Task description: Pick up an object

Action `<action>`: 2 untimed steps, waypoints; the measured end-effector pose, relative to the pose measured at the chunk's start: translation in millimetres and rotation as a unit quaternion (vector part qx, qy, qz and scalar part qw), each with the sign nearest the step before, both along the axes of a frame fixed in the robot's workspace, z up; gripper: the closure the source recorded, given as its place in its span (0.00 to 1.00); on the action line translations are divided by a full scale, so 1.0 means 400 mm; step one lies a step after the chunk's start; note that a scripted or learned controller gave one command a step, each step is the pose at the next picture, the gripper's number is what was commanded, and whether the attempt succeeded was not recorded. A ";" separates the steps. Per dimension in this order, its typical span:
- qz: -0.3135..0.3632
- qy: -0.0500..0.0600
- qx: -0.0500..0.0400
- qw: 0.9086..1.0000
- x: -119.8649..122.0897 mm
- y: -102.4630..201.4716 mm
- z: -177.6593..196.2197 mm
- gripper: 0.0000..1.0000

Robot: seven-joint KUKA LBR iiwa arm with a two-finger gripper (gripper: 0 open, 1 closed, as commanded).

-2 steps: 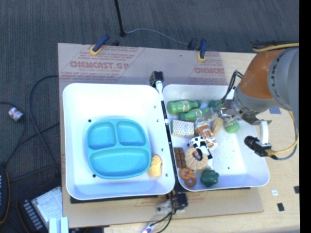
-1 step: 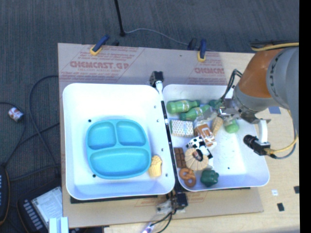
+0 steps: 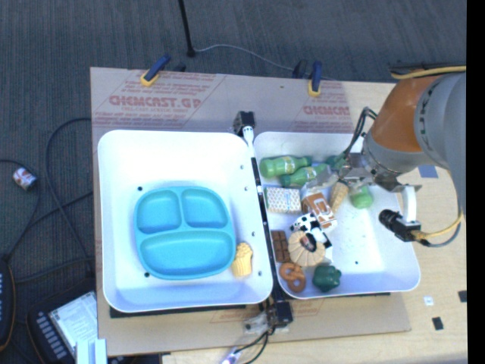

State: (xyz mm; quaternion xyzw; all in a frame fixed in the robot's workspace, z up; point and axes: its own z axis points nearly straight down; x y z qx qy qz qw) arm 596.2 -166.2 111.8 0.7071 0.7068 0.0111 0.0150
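The gripper (image 3: 350, 174) hangs low over the far part of the right bin (image 3: 379, 268), among a green bottle (image 3: 284, 164), an ice-cream cone (image 3: 338, 194) and a green ball (image 3: 361, 198). Whether it grips anything, I cannot tell. A blue tray (image 3: 184, 230) and corn (image 3: 242, 258) lie in the left bin (image 3: 121, 203).

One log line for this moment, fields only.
arm: over right bin | gripper: low among toys, far end | grasp: unclear | left bin: blue tray, corn

Dark grey carpet floor (image 3: 68, 21); black cables (image 3: 61, 196) across it.
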 end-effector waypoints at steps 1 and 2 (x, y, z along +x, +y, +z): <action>0.000 0.000 0.000 1.000 0.005 0.004 -0.001 0.00; 0.001 0.018 0.002 1.000 -0.020 0.007 -0.038 0.00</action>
